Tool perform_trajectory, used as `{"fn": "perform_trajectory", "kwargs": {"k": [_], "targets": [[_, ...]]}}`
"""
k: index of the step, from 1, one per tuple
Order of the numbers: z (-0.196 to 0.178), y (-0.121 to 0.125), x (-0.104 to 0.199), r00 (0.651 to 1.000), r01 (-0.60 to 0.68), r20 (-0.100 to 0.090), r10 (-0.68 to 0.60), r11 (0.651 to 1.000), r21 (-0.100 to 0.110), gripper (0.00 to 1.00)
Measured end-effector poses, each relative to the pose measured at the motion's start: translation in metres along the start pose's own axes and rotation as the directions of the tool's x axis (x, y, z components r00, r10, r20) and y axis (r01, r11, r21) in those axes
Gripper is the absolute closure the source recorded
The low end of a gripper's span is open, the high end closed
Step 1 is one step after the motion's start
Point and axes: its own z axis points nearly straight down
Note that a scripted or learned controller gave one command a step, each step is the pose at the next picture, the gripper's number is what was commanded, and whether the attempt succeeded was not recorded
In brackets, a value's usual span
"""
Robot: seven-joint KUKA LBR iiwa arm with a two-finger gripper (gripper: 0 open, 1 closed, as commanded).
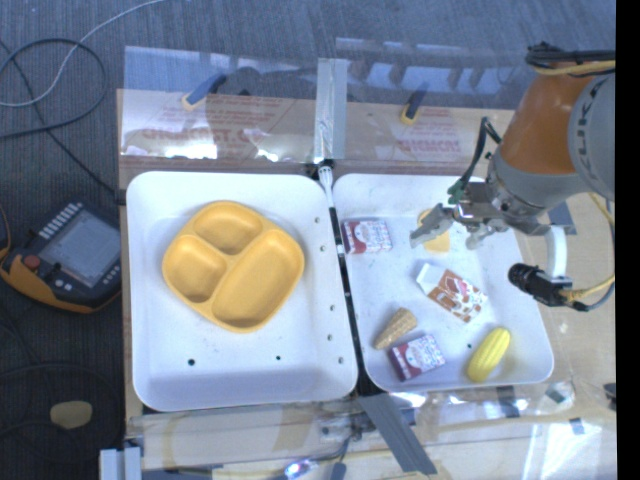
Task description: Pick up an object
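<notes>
The end effector (452,223) is over the right bin (385,368), and I cannot tell its state. A yellow thing (438,241) sits just under it. Near it lie a snack packet (453,295), a corn cone (395,327) and a lemon (488,354).

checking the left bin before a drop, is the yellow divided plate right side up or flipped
Right side up: the yellow plate shows its three hollow compartments facing the camera.

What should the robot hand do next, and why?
Probably go straight down a little. The gripper hangs over the right bin, right above a small yellow piece, and nothing can be seen held in it yet.
</notes>
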Motion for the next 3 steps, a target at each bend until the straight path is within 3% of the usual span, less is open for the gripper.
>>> {"fn": "perform_trajectory", "kwargs": {"k": [1,2,3], "targets": [[0.097,-0.03,-0.029,0.999,-0.044,0.001,0.044,0.999,0.0,0.0],[0.102,-0.059,-0.061,1.0,0.026,0.005,-0.026,0.999,-0.02,0.0],[0.094,-0.058,-0.06,1.0,0.028,0.004,-0.027,0.999,-0.021,1.0]]}}
